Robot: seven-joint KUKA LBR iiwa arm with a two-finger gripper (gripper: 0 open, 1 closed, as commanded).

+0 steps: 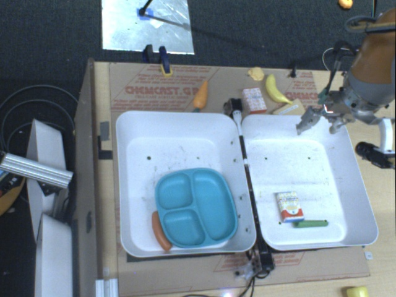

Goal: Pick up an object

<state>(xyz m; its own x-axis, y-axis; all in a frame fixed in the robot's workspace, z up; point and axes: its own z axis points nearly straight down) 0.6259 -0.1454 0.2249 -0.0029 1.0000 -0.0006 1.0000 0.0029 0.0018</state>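
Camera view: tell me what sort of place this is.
Probably a robotics lab bench for grasping trials: a robot arm over two white bins holding toy-like items, such as a blue divided plate and a small box, with cardboard underneath.

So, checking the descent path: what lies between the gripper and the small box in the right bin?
In the camera view, bare white bin floor separates the gripper from the small box; a green marker lies beyond it.
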